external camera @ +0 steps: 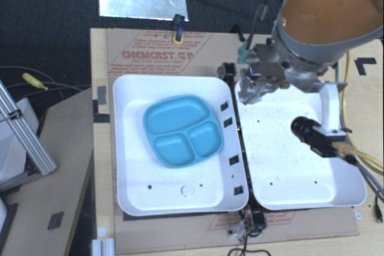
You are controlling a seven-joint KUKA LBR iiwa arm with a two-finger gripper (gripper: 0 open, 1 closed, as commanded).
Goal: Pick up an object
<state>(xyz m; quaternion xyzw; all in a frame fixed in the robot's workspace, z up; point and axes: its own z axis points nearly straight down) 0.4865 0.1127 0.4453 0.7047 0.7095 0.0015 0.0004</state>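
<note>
Here, gripper (251,93) hung over right shallow white bin (300,189); grip state: cannot tell. Left of gripper, blue three-compartment plastic plate (182,130) lay in left white bin (135,189). Bins rested on brown cardboard sheet (156,51).

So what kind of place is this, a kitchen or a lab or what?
Most likely a robotics lab or test bench, not a kitchen. A robot arm reaches over two shallow white bins taped onto cardboard, a blue divided plate lies in the left bin as a test object, and loose cables trail nearby.
</note>
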